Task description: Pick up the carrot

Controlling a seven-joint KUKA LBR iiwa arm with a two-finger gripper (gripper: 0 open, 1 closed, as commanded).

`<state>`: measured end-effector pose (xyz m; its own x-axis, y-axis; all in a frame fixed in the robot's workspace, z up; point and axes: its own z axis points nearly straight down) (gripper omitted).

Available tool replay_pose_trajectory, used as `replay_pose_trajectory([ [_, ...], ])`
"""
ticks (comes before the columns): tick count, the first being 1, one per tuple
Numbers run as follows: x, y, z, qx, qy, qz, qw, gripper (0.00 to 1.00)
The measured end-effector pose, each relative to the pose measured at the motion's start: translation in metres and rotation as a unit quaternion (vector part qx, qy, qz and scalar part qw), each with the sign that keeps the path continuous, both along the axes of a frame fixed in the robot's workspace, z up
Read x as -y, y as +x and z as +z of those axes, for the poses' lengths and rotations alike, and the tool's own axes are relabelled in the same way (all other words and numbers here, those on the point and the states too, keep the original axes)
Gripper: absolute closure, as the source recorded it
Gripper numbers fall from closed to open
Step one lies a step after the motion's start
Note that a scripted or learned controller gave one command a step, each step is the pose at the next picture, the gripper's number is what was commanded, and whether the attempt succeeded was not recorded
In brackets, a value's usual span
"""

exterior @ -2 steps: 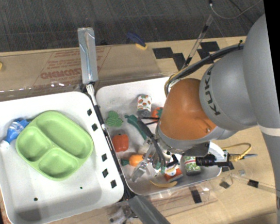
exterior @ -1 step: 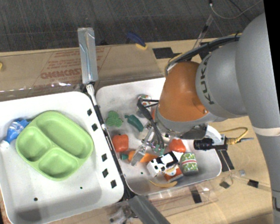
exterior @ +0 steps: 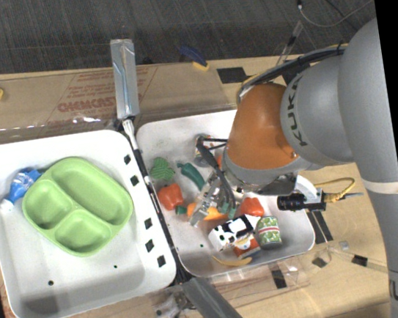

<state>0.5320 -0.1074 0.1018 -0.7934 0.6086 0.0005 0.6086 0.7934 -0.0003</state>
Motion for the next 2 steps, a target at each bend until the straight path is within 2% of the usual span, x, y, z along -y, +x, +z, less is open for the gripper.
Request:
replay_pose_trajectory([
  [1,-0.010,0.068,-0.009,0.000,-0.0002,-0.164,0.9864,1.00],
  [2,-0.052,0.076,0.104,0.002,0.0000,-0.136,0.9907,1.00],
])
